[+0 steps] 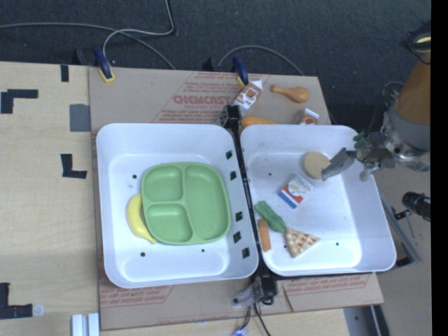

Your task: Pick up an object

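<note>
Cookie [315,163] just left of pincer [339,165], far in right bin [364,257]. Reaching step, nothing picked up yet. Can't tell if pincer spread. Next: lower onto cookie, squeeze.

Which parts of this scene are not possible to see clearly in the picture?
- Yellow banana in the left white bin: the green divided plate covers most of it, camera view.
- Small white carton: print too small to read.
- Grey pincer: blurred; its grip state is unclear.
- Round tan disc: the pincer overlaps its edge; contact unclear.
- Orange carrot: partly under the green leafy piece.
</note>
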